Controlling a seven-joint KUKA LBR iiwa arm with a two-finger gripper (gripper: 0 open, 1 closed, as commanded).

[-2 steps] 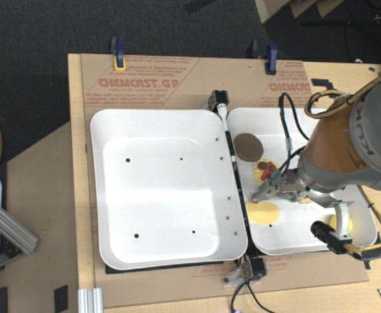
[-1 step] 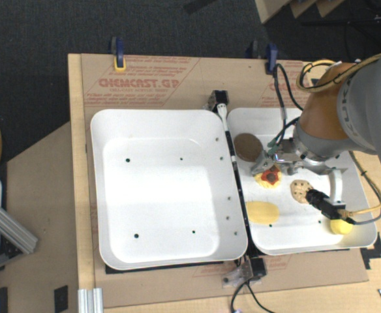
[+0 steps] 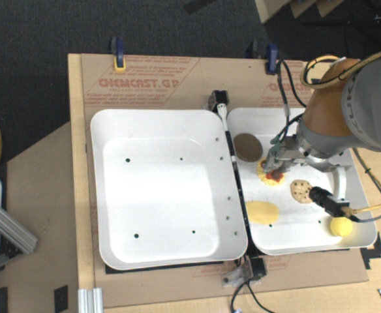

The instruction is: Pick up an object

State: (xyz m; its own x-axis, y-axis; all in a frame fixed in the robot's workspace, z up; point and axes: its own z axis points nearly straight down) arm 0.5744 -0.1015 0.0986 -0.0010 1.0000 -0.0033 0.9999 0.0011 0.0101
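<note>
- A small yellow-and-red toy (image 3: 269,175) lies in the right bin (image 3: 288,240), near its left wall.
- My gripper (image 3: 274,166) sits low over that toy; I cannot tell its state or whether it has a hold.
- Nearby lie a brown disc (image 3: 248,147), a cookie (image 3: 300,190), a pale yellow block (image 3: 262,212) and a yellow ball (image 3: 341,227).
- The left bin (image 3: 164,188) adjoins.

Single fixed camera overhead, slanted down on both bins (image 3: 99,175).

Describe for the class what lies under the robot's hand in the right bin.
Under the hand a small yellow and red object lies on the right bin floor. The hand covers part of it, so its full shape stays hidden.
</note>
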